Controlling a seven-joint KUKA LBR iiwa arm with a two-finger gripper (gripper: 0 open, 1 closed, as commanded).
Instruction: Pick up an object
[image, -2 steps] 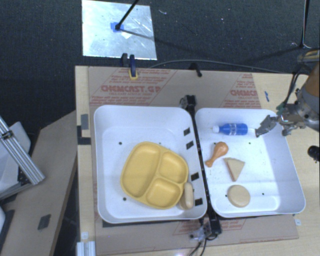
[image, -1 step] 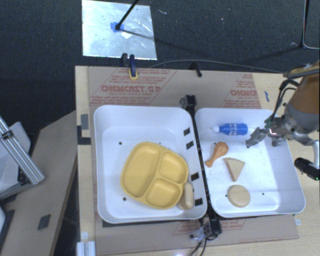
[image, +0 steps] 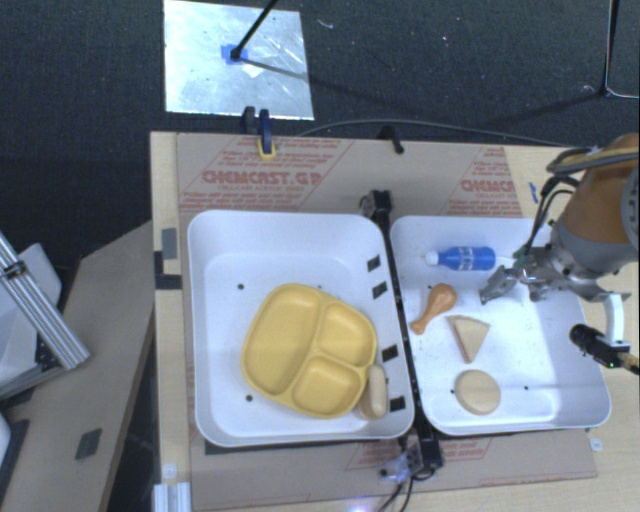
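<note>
Tray (image: 300, 345) first, going left to right: yellow, with compartments, it lies in the left bin (image: 225, 250) with a pale bread roll (image: 375, 392) touching its right corner. Right bin (image: 560, 400) holds the likelier picks: a blue bottle (image: 465, 258) on its side, a tan drumstick (image: 433, 305) below it, a wedge (image: 468, 335) beside that and a round biscuit (image: 478, 391) lowest. The pincer (image: 512, 278) hovers just right of the bottle, holding nothing, its fingers spread a little. A good try, I judge, means squaring across the bottle's narrow width and dropping fully before closing, since it may roll. The surface is a brown board with red print, a clamp (image: 265, 135) at its far edge; dark carpet lies beyond.
</note>
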